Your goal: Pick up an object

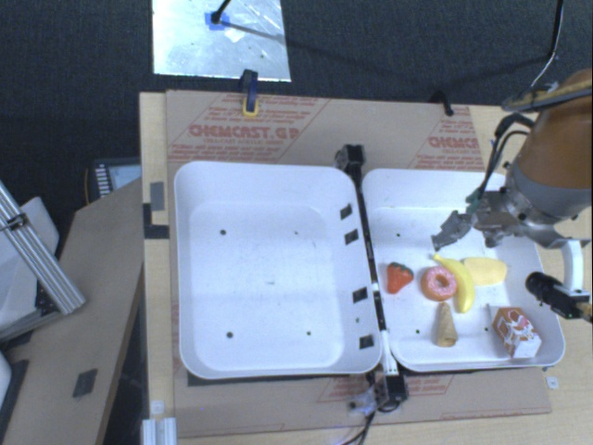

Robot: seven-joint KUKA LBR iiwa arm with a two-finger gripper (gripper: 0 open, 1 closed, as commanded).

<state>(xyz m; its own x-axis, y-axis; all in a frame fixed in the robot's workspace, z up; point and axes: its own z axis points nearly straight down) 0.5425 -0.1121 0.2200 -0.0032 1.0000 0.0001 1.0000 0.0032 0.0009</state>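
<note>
"CHEMCAST GP" printed in red on brown sheet (278, 123) under bins, top left; same print partly readable top right, also along bottom edge.

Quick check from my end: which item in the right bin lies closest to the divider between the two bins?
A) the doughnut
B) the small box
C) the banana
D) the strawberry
D: the strawberry sits just right of the divider, with the doughnut, banana and small box farther right.

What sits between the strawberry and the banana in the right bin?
In the camera view, the pink-iced donut lies between the strawberry and the banana, against the banana's left side, with a small gap to the strawberry.
</note>
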